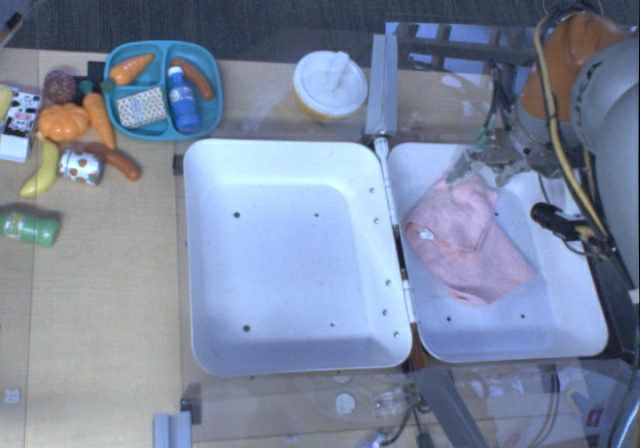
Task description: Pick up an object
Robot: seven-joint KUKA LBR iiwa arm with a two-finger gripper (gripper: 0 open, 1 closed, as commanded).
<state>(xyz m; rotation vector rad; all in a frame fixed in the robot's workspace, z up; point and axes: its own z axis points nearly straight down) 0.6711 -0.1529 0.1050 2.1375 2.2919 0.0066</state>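
Note:
A crumpled pink cloth [465, 241] lies in the right white bin [560, 326], towards its middle and back. My gripper [482, 166] hangs over the back part of that bin, just at the cloth's far edge. Its two fingers are spread open, with nothing between them. The grey arm with its orange band [575, 46] comes in from the right, and cables run down along it.
The left white bin [290, 256] adjoins the right one, with a metal divider [380, 86] behind them. A white lidded cup [330, 84] stands behind the left bin. At far left are a blue tray [120, 126] of toy food and several loose toy foods [70, 136].

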